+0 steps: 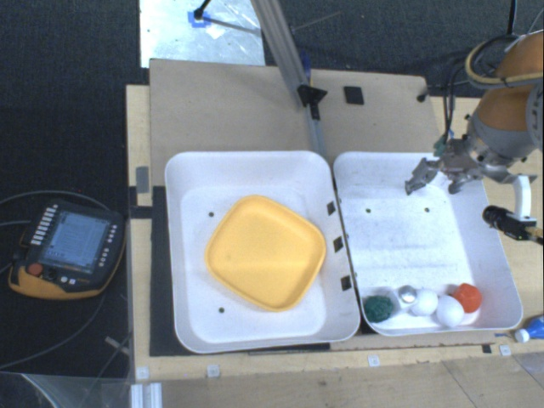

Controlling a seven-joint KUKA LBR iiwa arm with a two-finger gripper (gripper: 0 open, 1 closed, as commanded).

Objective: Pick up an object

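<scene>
My gripper [435,182] hangs over the far right part of the right bin [425,228], its two fingers spread apart with nothing between them. Along the right bin's near edge lie a green ball [380,306], a small silvery ball [407,295], two white balls [424,302] [450,313] and an orange-red ball [467,296]. They are well below the gripper in the view. A yellow square plate [265,252] lies in the middle of the left bin [191,253].
A slanted metal pole [285,36] with a black clamp crosses the back of the bench. A teach pendant [66,252] lies on the floor at left. A black part [508,221] sticks out past the right bin's right rim.
</scene>
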